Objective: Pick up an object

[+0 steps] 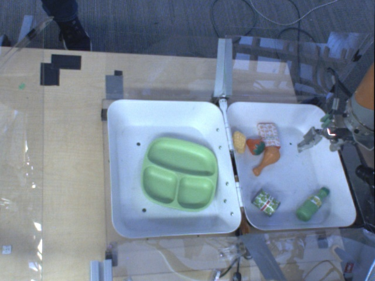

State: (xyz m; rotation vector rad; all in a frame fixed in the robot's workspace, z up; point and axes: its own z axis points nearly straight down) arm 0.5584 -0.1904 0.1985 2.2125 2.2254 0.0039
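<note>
Green bottle and a wrapped green box lie below-left of the gripper, whose fingers blur together, grip unreadable; drumstick, carrot and yellow piece sit further left

The arm is cut off by the right edge, so just a slice of its orange band and grey wrist shows. The gripper hangs over the right bin's far right corner, too small and blurred to make out how its fingers stand. The print on the packet and on the small box near the bin's front edge is too fine to read, as is the bottle's label. At the top left, a person's leg and shoe are cut off by the top edge. The desk runs off the left and bottom edges.
</note>
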